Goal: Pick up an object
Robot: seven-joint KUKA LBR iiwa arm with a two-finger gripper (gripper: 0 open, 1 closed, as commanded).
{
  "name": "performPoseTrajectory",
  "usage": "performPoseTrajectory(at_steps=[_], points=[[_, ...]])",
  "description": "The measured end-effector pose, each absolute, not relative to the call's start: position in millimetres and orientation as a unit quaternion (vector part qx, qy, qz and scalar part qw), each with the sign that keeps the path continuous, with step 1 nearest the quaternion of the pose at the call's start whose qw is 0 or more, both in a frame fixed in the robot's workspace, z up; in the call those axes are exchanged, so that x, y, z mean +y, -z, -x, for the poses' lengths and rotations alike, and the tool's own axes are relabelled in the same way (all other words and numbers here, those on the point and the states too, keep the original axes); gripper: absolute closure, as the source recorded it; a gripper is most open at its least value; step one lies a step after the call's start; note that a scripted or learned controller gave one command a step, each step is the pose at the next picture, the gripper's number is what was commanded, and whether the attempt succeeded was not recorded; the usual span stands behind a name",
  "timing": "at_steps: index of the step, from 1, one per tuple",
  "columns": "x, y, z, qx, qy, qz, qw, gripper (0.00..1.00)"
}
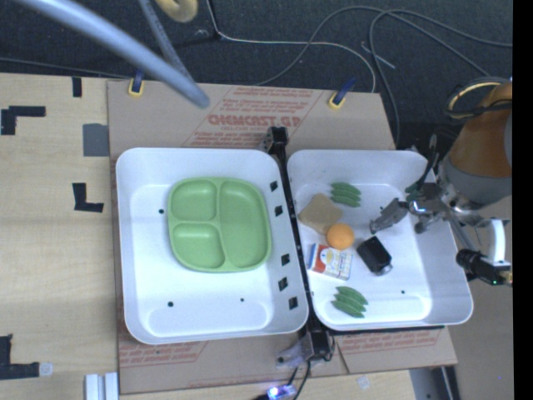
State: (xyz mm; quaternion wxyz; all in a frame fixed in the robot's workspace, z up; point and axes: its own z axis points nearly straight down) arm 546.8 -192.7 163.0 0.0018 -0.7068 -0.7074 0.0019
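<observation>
Two white bins [133, 223] sit mid-frame on cardboard — my gripper [398, 215] hovers over the right bin, just right of an orange ball [339, 237], fingers spread, holding nothing.

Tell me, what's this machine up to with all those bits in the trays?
A grey robot arm reaches in over the right bin, its gripper hovering above the bin floor, holding nothing. Below it lie an orange ball, a black block, a tan block, a small carton and two green pods. The left bin holds a green divided plate.
</observation>
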Motion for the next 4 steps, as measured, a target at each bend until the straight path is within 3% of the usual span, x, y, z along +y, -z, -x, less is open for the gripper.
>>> performPoseTrajectory(at_steps=[1,2,3,4], points=[[-183.8,-108.9,-539.5,-0.707,-0.0019,0.707,0.002,0.00],[-183.6,-85.1,-540.2,-0.707,-0.0004,0.707,0.000,0.00],[-183.0,-97.6,-542.0,-0.708,0.0015,0.706,-0.002,1.00],[-181.6,-144.2,-533.8,-0.707,0.0006,0.707,0.000,1.00]])
